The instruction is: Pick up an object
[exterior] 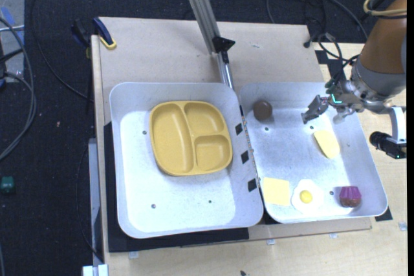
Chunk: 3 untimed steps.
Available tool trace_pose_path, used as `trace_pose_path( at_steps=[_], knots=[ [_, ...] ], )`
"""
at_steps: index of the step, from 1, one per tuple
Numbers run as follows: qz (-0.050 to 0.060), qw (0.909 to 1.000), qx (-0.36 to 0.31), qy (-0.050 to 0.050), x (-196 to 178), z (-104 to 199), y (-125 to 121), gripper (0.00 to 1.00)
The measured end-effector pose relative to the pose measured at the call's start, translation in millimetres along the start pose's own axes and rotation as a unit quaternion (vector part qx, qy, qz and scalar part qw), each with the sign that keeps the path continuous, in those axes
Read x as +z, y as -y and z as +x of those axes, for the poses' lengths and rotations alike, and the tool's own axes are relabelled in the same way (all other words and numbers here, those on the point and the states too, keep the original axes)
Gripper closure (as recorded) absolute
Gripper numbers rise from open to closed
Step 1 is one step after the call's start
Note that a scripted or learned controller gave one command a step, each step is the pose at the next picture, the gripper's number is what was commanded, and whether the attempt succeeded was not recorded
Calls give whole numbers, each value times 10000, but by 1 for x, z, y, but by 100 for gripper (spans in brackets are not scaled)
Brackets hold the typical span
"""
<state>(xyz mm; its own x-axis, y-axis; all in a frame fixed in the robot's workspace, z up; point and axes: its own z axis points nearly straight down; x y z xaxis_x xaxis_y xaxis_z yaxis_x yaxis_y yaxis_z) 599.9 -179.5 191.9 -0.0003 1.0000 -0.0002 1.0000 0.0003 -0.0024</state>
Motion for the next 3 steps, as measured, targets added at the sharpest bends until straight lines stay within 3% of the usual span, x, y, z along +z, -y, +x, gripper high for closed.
trace_pose_path(
  at_steps=[1, 3],
  knots=[
    [-14, 10000, -2, 3, -1, 0, -1, 0],
    [9, 10000, 4, -4, 97, 4, 5, 0]
  ],
)
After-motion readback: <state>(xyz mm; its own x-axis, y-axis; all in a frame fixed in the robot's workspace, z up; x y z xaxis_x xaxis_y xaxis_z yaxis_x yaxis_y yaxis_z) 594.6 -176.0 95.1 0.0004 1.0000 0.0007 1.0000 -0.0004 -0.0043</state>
